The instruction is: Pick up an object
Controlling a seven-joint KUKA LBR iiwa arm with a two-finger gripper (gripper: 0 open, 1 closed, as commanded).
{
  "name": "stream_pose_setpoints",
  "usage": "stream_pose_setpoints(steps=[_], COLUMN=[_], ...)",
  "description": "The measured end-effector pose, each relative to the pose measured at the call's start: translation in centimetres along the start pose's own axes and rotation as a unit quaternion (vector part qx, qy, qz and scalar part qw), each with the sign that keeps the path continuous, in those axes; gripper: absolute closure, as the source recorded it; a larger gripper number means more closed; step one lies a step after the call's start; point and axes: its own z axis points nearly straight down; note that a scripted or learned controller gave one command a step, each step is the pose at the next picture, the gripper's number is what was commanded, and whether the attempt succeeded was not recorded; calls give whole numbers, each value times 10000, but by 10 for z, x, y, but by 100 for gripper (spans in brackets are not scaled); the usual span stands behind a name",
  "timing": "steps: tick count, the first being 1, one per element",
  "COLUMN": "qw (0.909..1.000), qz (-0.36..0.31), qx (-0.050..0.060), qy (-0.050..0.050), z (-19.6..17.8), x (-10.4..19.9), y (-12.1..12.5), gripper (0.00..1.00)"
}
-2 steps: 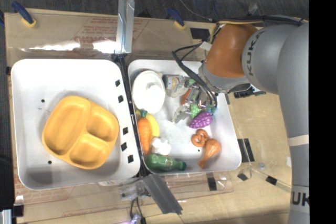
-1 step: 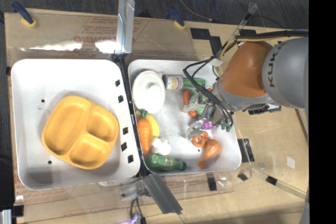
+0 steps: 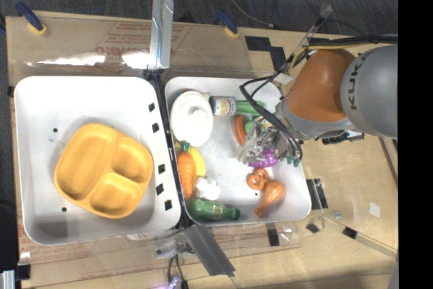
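The pincer (image 3: 260,145) hides part of the purple toy (image 3: 265,159) (grip unclear).

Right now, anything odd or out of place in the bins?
Nothing looks spilled or damaged. The toy food is crowded into the right bin; the left bin holds a yellow divided tray, sitting askew. The gripper is down among the toys.

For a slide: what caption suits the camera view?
Arm reaching into the right bin of toy food; yellow tray in the left bin.
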Motion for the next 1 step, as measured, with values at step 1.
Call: stream_pose_setpoints(steps=[1], qw=[9989], qz=[460], qx=[13], qy=[-23], z=[-113], x=[-39], y=[5], gripper=[100])
